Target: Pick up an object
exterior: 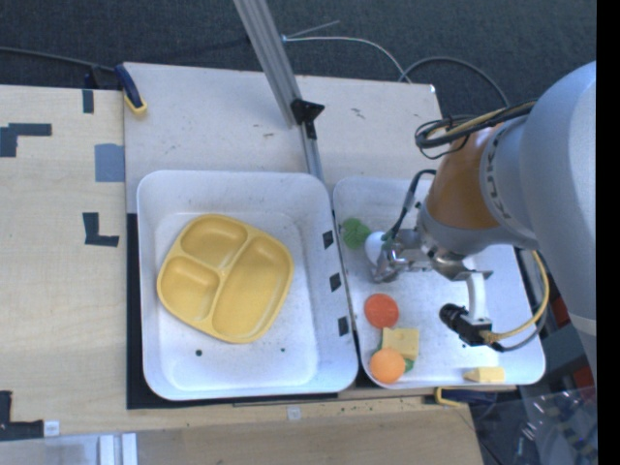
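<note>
On the right side of the bench, the grey arm with its orange band [463,187] reaches in over the right-hand shallow white bin [513,260], its bulk covering that bin's upper right part. The left-hand shallow white bin [165,356] lies just beside it, the two rims touching along the middle. In the left bin rests a yellow plastic plate with three compartments [225,276], turned at a slant and set toward the bin's upper left. A silver metal rail [266,42] runs down from the top of the view to the rims where the bins meet. The two-finger gripper [386,263] hangs low in the right bin's left half; whether its jaws are clenched or released cannot be told, since the fingertips are too small and blurred, and nothing can be seen between them. Just left of the gripper, near the bin's left wall, lies a small green rounded object [355,231]. Below the gripper sits a red-orange round object [382,310], apart from it. Lower still lies a yellow block-shaped object [401,341], touching an orange ball [387,366] by the bin's lower rim. A small flat yellow piece [484,375] lies at the lower right corner
</note>
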Motion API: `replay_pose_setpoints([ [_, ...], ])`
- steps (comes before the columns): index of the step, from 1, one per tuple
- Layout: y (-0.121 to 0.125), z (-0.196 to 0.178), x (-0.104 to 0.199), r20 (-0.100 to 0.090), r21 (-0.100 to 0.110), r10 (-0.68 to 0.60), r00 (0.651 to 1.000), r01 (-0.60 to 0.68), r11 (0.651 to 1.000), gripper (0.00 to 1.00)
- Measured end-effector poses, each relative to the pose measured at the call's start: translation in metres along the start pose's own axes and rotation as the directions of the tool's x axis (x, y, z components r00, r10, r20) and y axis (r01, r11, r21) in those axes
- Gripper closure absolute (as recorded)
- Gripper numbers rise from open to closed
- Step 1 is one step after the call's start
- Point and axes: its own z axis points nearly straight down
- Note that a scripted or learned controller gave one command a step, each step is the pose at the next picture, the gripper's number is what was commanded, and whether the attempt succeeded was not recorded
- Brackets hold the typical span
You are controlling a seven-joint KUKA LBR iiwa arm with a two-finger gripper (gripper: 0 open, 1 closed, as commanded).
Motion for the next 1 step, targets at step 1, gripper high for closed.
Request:
replay_pose_setpoints([
  [1, 0.0533, 0.0023, -0.0063, -0.001, 0.01, 0.001, 1.0, -0.001, 1.0, 1.0],
])
